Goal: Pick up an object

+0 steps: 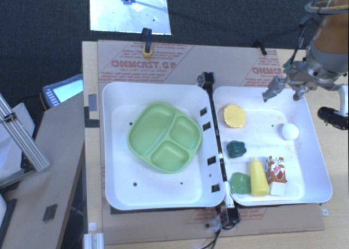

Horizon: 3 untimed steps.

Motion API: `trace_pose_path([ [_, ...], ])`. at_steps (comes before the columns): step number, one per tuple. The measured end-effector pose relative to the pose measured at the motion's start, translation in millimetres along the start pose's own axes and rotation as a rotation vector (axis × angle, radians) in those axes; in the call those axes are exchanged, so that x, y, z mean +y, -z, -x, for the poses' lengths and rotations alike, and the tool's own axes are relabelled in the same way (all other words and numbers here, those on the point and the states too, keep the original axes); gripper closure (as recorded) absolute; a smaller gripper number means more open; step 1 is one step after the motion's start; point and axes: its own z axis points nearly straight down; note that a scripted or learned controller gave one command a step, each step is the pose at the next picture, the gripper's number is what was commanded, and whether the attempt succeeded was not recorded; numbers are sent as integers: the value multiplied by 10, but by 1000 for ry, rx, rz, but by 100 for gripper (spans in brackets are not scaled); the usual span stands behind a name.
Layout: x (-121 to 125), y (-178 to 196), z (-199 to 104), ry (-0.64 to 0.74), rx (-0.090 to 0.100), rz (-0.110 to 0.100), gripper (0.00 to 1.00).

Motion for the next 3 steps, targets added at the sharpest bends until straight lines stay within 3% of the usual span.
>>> trace_pose_path([
  [1, 21, 74, -3, 2, -2, 12, 0],
  [3, 21, -950, 20, 0, -1, 9, 0],
])
